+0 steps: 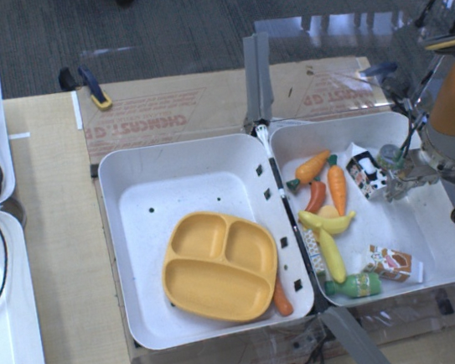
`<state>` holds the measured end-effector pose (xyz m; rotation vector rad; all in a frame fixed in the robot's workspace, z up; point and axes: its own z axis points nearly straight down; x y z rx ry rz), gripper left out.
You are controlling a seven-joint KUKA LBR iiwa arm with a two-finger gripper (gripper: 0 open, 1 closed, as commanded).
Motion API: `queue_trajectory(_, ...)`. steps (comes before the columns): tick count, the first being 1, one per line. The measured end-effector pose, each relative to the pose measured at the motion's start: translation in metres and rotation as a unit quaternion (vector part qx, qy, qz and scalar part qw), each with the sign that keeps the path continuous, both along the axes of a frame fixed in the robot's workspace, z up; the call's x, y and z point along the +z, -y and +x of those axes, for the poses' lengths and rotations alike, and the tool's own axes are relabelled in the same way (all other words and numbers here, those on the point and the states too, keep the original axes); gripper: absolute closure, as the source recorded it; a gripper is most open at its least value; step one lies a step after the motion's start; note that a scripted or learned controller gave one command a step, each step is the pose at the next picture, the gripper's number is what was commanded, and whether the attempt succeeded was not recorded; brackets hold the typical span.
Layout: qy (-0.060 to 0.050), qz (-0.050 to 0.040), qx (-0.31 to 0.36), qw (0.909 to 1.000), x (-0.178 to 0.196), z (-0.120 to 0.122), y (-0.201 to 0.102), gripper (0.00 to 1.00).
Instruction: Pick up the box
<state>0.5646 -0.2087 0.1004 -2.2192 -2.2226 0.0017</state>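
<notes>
A small white and orange-brown box (391, 263) lies flat in the right bin (437, 226), near its front right corner. A second small carton, black and white (364, 172), lies toward the back of the same bin. My gripper (397, 182) hangs low over the right bin, just right of the black and white carton and well behind the orange-brown box. Nothing is visibly held in it.
The right bin also holds two carrots (337, 187), a red chili (315, 197), two bananas (330, 242) and a green bottle (357, 285). In the left bin (133, 233) a yellow divided tray (220, 264) lies with a small carrot (283, 302) beside it.
</notes>
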Motion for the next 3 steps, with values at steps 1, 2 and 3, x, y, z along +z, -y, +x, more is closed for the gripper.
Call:
queue_trajectory(1, 0.001, -0.0007, -0.040, 0.9992, -0.009, 0.016, 0.012, 1.00)
queue_trajectory(2, -0.002, 0.0079, -0.035, 0.9993, -0.010, 0.018, 0.002, 0.00)
queue_trajectory(3, -0.003, 0.0059, 0.096, 0.9954, -0.009, 0.095, 0.001, 0.00)
